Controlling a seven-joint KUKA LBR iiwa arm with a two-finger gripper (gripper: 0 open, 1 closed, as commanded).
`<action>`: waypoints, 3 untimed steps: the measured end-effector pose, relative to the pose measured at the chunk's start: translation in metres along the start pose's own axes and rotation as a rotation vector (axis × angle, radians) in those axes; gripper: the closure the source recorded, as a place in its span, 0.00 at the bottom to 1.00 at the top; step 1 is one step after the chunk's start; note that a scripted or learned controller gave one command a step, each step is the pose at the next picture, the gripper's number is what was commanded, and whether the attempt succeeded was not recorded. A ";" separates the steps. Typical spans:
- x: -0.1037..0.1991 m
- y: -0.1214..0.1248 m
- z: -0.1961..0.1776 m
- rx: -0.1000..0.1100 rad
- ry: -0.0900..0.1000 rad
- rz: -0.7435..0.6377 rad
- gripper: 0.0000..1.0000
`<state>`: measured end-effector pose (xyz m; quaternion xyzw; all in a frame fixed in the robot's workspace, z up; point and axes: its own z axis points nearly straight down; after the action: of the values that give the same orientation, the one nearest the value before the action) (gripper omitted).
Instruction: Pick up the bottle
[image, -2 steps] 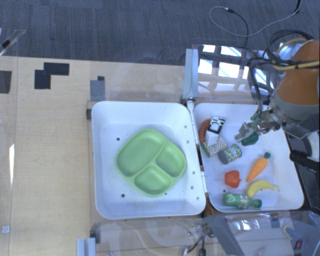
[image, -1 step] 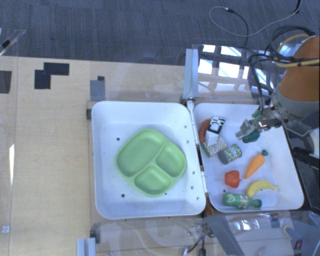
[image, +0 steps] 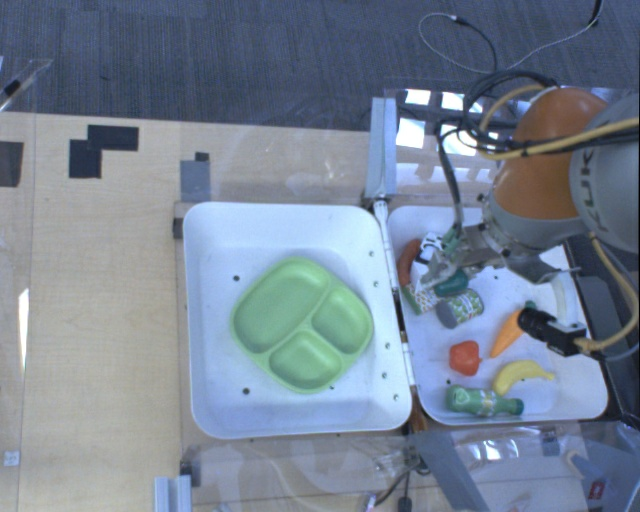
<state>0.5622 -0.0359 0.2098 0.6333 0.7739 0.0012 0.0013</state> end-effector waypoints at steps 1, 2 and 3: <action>0.113 -0.007 -0.041 0.000 0.001 0.181 1.00; 0.154 -0.029 -0.071 0.001 0.000 0.424 1.00; 0.155 -0.028 -0.081 0.001 0.000 0.415 1.00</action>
<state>0.5035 0.1104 0.2901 0.7791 0.6270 0.0009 0.0009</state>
